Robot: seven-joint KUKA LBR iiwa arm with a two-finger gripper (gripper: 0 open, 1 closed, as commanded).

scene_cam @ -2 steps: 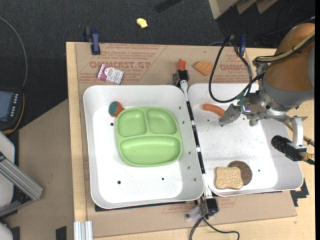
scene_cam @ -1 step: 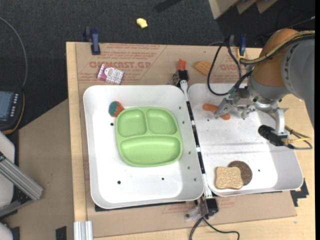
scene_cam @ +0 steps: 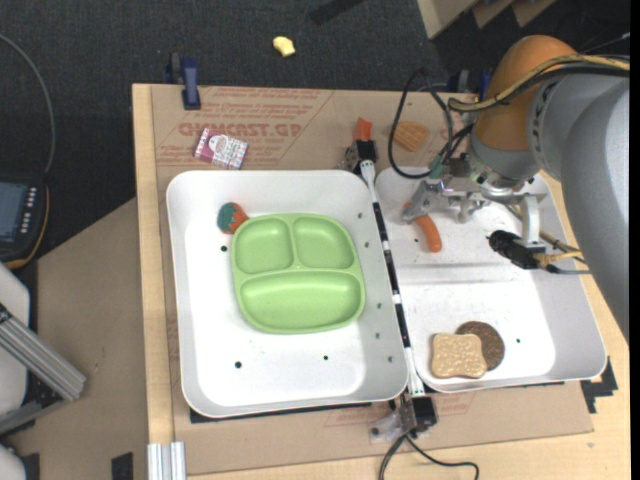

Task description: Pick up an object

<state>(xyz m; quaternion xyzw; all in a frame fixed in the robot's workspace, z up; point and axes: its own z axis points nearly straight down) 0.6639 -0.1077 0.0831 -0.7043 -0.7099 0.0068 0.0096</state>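
Arm: the grey arm (scene_cam: 585, 138) comes in from the right edge of the frame, and its orange band (scene_cam: 520, 73) is at the upper right.
Gripper: the gripper (scene_cam: 443, 206) stands over the upper part of the right bin, near the wall between the two bins. I cannot tell if it is wide or narrow, because the view from above hides this.
Orange piece: a small long orange piece (scene_cam: 428, 233) lies on the floor of the right bin, just below the gripper in the frame and a little tilted. I cannot tell if the gripper touches it.
Right bin: the right bin (scene_cam: 560, 368) also holds a slice of toast (scene_cam: 458, 356) in its lower part, with a round brown cookie (scene_cam: 487, 340) touching it on the right, partly under the toast.
Left bin: the left bin (scene_cam: 200, 348) holds a green divided plate (scene_cam: 296, 273) in the middle.
Small ball: a small round thing in teal and orange (scene_cam: 231, 217) lies just beside the upper left corner of the plate.
Bench: a pink and white packet (scene_cam: 220, 148) lies on the brown board (scene_cam: 290, 118) above the left bin, and a round tan thing (scene_cam: 410, 136) lies above the right bin.
Floor: a small yellow thing (scene_cam: 285, 45) lies on the dark floor at the top of the frame.
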